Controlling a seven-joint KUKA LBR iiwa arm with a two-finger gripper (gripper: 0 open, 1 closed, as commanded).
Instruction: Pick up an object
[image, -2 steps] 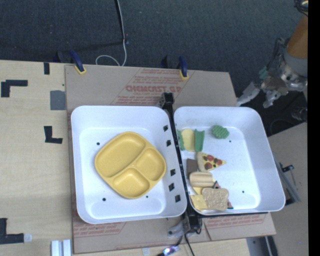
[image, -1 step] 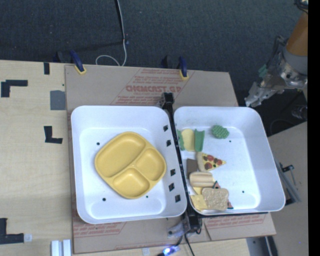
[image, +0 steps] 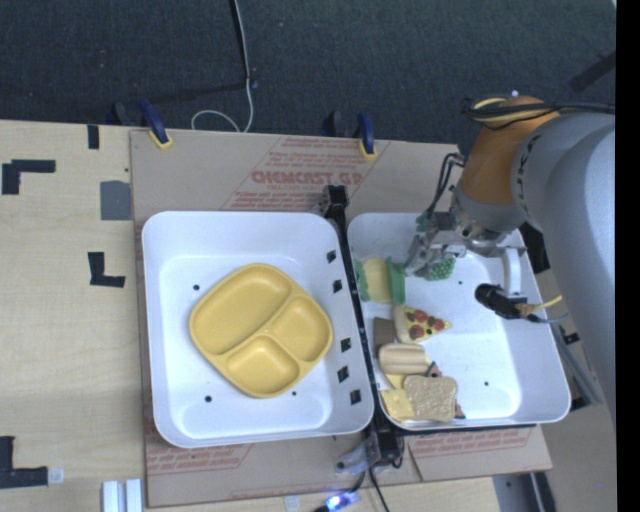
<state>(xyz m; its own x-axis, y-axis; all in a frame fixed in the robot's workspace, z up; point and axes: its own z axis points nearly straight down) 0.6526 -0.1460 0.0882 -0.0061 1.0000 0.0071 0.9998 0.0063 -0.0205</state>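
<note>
The metal two-finger gripper (image: 432, 256) is seen low over the right shallow white bin (image: 520, 385), near its top. How far the gripper is open cannot be told, and nothing can be seen held.

Just left of it lies a yellow and green corn-like toy (image: 378, 281). Below it is a toy pizza slice (image: 420, 324). Farther below are a tan bread roll (image: 403, 359) and a brown toast slice (image: 431, 398).

A yellow plastic tray with three parts (image: 261, 328) is seen well to the left, in the left white bin (image: 165, 250).
</note>
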